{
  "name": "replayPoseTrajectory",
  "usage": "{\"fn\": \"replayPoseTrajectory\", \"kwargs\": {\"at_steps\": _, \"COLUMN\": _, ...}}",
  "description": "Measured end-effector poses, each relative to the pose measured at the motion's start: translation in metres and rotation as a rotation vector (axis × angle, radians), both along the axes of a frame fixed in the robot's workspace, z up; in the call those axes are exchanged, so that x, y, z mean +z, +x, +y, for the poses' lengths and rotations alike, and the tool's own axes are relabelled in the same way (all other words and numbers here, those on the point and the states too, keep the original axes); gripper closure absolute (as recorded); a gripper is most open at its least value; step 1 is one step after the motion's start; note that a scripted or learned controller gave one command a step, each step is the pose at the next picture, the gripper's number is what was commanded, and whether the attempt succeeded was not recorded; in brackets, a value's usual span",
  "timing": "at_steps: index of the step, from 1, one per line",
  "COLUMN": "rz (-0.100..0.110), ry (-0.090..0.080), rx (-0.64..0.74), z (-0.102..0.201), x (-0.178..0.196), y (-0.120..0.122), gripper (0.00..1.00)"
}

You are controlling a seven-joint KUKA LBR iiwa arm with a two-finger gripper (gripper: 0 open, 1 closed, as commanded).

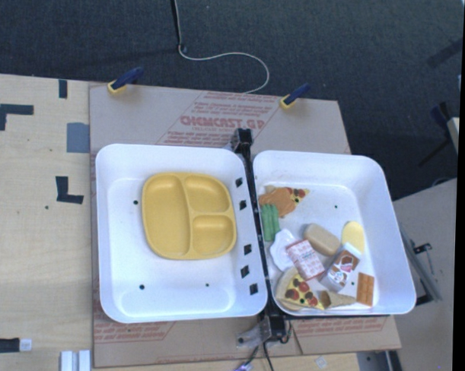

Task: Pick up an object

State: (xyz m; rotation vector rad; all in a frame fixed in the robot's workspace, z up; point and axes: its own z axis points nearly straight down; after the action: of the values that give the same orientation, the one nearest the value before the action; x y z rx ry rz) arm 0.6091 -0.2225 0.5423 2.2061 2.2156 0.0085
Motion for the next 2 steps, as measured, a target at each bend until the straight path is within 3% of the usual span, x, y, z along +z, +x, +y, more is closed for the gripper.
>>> {"fn": "replayPoseTrajectory", "kwargs": {"at_steps": 1, "rz": 0.030, "ry": 0.011, "rx": -0.006, "z": -0.001, "x": -0.144, "y": -0.036, "gripper": 1.00}}
{"fn": "replayPoseTrajectory", "kwargs": {"at_steps": 2, "rz": -0.001, "ry": 0.004, "rx": 0.006, "z": 0.077, "x": -0.010, "y": 0.001, "gripper": 1.00}}
